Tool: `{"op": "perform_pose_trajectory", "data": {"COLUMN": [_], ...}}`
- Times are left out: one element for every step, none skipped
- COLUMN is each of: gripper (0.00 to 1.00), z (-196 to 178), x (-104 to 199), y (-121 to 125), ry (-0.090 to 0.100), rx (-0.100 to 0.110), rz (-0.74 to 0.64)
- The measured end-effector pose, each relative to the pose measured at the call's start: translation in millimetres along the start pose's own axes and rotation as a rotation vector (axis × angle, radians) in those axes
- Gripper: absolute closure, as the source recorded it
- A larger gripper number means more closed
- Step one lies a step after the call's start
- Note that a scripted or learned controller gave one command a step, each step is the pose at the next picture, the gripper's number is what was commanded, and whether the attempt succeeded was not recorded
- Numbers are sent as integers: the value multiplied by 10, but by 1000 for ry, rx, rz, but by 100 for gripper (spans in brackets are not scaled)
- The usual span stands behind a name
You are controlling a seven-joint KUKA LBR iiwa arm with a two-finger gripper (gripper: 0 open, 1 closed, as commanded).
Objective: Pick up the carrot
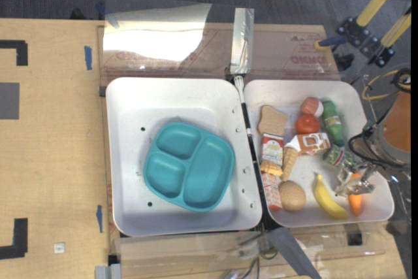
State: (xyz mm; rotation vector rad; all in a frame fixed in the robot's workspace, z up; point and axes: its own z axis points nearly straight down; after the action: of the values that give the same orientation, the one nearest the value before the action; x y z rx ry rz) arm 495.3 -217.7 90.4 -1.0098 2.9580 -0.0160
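A KUKA arm, its orange band showing at the right edge, is reaching into the right white bin, where its end effector is hovering over the near right corner. The carrot, a short orange stub, is lying just below the metal fingers, beside the banana; whether it is sitting between them cannot be told, nor whether the end effector is released or clenched. Other play food is crowding the same bin (a slice of bread, a tomato, a green bottle, a small carton, an ice-cream cone, a potato), and its printed labels are too small to read. In the left white bin, a teal divided plate is resting alone. Behind the bins, mirrored red lettering on the table's cardboard is staying illegible.
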Motion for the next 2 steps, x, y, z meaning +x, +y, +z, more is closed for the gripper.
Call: {"op": "perform_pose_trajectory", "data": {"gripper": [100, 100], "z": [-3, 7], "x": [-132, -120], "y": [170, 83], "ry": [0, -9], "rx": [0, -10], "rz": [-439, -935]}}
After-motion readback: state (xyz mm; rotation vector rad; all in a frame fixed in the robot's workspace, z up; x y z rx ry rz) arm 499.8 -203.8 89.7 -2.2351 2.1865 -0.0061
